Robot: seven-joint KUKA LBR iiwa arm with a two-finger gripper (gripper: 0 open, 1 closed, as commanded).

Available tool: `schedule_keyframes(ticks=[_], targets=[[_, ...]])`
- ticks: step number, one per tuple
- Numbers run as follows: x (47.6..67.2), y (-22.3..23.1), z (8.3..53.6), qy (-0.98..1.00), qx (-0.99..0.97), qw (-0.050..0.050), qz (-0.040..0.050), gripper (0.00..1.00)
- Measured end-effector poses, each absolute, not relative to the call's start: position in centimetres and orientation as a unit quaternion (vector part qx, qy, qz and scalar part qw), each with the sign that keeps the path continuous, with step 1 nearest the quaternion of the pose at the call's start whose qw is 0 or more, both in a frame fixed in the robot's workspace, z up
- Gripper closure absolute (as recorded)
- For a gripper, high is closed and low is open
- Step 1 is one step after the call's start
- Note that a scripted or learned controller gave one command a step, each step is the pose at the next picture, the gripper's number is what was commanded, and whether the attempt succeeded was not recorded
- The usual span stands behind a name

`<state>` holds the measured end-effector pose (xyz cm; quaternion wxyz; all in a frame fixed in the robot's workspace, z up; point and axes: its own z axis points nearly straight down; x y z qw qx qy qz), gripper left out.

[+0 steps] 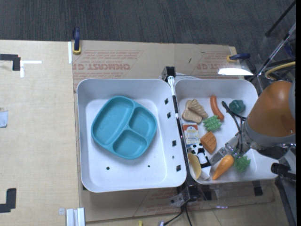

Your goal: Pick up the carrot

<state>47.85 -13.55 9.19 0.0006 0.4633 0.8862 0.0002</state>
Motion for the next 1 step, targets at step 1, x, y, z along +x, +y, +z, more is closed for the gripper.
schedule_keyframes(ticks=[1], targets=[[48.1,-13.6,10.14,0.885,0.466,0.003,0.001,1.0]])
